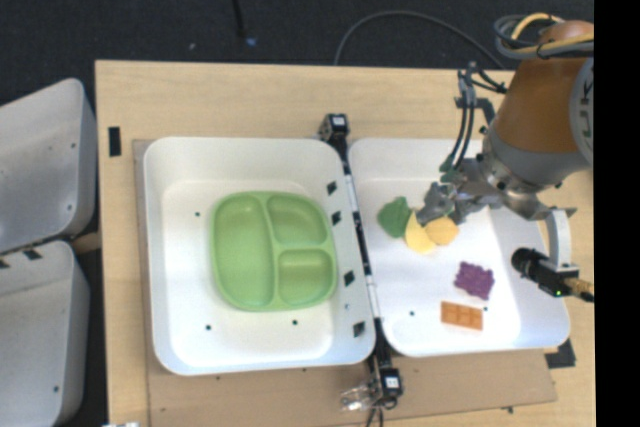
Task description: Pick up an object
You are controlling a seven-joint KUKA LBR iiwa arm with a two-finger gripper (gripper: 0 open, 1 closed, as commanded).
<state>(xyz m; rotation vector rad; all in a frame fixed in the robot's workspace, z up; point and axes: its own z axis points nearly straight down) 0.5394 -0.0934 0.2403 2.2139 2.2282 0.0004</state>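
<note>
In the right bin [400,325] lie a green lumpy piece [394,215], a yellow piece [428,235], a purple block [475,279] and an orange flat brick [462,316]. My gripper [438,211] hangs low over the bin, right above the yellow piece and just right of the green one. The gripper's body hides the upper part of the yellow piece.
The left bin [180,315] holds a green divided plate [272,249]. A ridge with black clips runs between the two bins. Wooden bench surface surrounds both bins, and white panels stand at the far left.
</note>
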